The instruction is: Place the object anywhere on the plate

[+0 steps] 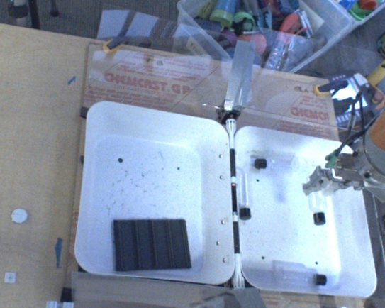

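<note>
Left white bin (110, 130): dark ribbed plate (151, 243), long axis left-right, slightly tilted; hand (319, 184) state unclear.

A: How many bins (97, 171)?
B: Two white ones, side by side.
A: Black caps?
B: Four small ones (260, 163), all in the right bin.
A: Dark ridged plates?
B: One (151, 243), at six o'clock in the left bin.

White bins (97, 171), dk grey ribbed plate (152, 244).
</note>
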